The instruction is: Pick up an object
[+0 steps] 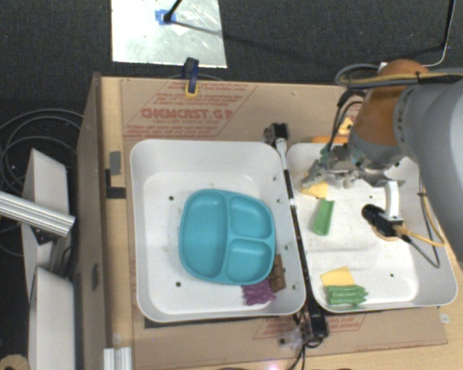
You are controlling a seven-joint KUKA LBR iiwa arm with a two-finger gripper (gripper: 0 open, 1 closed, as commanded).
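The gripper (333,174) hangs low over the far left corner of the right bin (390,280), with the grey arm and its orange band behind it toward the far right corner. How wide the gripper stands cannot be told from above (the wrist hides it), and nothing shows in its hold.

A small yellow wedge (315,190) lies just beside the gripper, near the right bin's left wall. A green block (322,216) lies just on the near side of the wedge, close to it, also along the left wall and pointing roughly from the far edge to the near edge. In the near left corner of this bin a yellow slab (337,276) lies touching a green ridged piece (346,295), which sits against the near edge.

The left bin (156,206) carries a teal divided plate (228,237) across its middle. A purple lump (256,292) lies at the plate's near edge, toward the bin's near right corner, and a small brown piece (278,274) lies just beside it against the right wall.
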